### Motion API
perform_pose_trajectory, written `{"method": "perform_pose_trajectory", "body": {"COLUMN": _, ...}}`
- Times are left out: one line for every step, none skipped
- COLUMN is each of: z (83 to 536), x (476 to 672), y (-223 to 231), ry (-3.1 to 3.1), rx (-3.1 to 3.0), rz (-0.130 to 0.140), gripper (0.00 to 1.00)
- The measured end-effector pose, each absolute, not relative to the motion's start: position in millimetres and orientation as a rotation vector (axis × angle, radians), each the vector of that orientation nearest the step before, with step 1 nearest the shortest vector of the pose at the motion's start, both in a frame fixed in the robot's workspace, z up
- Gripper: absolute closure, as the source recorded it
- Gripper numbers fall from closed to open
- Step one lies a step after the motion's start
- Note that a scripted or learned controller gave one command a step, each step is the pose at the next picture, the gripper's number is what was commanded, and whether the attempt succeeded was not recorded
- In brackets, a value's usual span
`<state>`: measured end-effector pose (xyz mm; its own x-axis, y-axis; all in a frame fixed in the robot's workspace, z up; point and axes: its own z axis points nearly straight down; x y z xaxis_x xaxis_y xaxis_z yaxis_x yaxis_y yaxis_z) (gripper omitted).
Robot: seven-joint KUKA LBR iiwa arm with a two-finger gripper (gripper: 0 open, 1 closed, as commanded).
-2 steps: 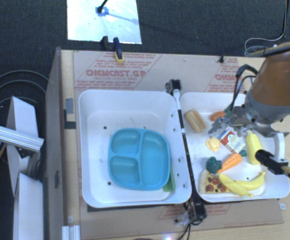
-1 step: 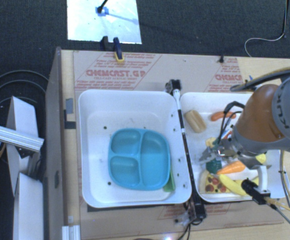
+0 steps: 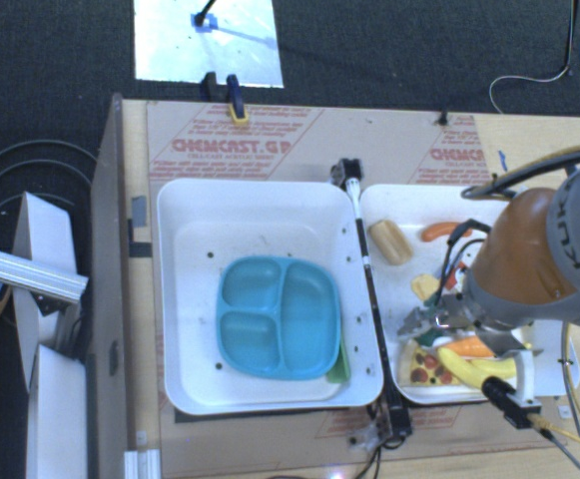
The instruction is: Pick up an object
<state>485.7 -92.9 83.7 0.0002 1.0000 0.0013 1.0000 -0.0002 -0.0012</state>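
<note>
The arm reaches over the right bin (image 3: 394,203), and its end effector (image 3: 431,319) hangs low among the play food at the near end of that bin; whether it is released or clenched cannot be told from this slant, and nothing can be seen grasped in it. The likeliest targets lie just under and beside it: a yellow banana (image 3: 481,369), an orange carrot-like piece (image 3: 466,348) and a small red-spotted item (image 3: 427,364), all crowded together against the bin's near wall. To do this step well, the tool should settle squarely over one piece, not straddle two, and close across a narrow width; the banana looks the easiest to span, though its curve and smooth skin may let it slip, and the near wall leaves little room on that side. Further up the right bin, well apart from the end effector, a tan bread-like roll (image 3: 390,241) and an orange sausage shape (image 3: 438,232) lie freer and would be simpler picks. To the left of the right bin, the other bin (image 3: 185,218) holds a blue divided tray (image 3: 278,316) with a green scrap at its corner. Both bins stand on a brown cardboard-covered surface (image 3: 270,138); beyond it is dark carpet, a pale square sheet (image 3: 240,8) and loose cables.
</note>
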Motion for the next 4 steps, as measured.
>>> {"method": "perform_pose_trajectory", "body": {"z": 85.5, "x": 550.6, "y": -145.0, "ry": -2.228, "rx": -2.228, "rz": -0.004, "gripper": 0.0}}
{"method": "perform_pose_trajectory", "body": {"z": 83.6, "x": 523.3, "y": -111.5, "ry": -2.225, "rx": -2.215, "rz": 0.001, "gripper": 0.0}}
{"method": "perform_pose_trajectory", "body": {"z": 84.0, "x": 487.6, "y": -109.6, "ry": -2.22, "rx": -2.22, "rz": 0.001, "gripper": 0.0}}
{"method": "perform_pose_trajectory", "body": {"z": 95.1, "x": 490.6, "y": -109.0, "ry": -2.225, "rx": -2.22, "rz": -0.006, "gripper": 1.0}}
